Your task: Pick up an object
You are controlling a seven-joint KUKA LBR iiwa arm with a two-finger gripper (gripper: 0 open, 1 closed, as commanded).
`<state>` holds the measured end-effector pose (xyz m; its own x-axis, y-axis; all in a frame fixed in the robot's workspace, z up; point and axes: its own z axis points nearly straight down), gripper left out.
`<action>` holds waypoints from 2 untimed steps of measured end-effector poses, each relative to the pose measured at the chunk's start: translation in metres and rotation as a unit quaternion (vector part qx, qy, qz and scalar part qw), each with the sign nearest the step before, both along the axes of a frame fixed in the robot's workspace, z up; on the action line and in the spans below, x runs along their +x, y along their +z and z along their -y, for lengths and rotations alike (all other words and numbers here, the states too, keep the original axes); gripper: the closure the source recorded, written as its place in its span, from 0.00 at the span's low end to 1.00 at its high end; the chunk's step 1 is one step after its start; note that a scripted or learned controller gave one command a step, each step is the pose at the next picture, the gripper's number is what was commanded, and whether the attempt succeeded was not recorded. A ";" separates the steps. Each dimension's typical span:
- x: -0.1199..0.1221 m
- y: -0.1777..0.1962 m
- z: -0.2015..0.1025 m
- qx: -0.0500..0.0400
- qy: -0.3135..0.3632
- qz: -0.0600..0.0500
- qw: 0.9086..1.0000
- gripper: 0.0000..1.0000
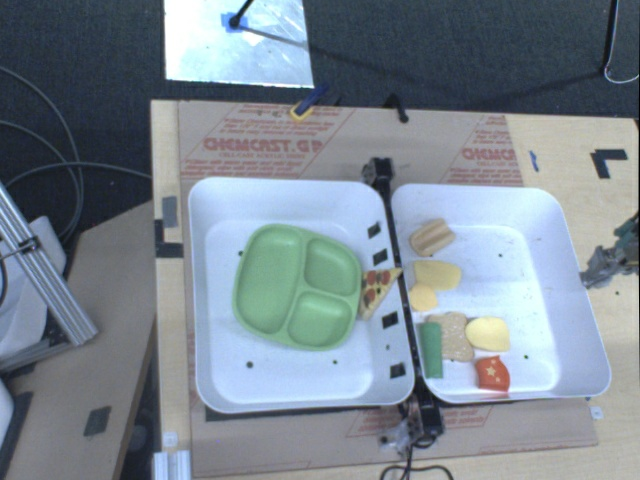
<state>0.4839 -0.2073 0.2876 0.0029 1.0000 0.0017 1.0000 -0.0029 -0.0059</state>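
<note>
Gripper [607, 264] beside right bin [560, 218]

Tray [270, 288] in left bin [215, 368] (pizza slice [377, 290] beside it); 7 foods in right bin [560, 268]

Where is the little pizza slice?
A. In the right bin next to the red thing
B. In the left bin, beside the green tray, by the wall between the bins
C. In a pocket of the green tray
B: the pizza slice lies beside the green tray in the left bin, against the middle wall.
</note>
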 end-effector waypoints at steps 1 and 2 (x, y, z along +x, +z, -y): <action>0.005 0.052 -0.037 -0.002 0.006 0.007 1.000 1.00; 0.003 0.078 -0.012 -0.002 0.002 0.006 1.000 1.00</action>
<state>0.4871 -0.1951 0.3655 -0.0008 1.0000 -0.0031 1.0000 0.0008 0.0061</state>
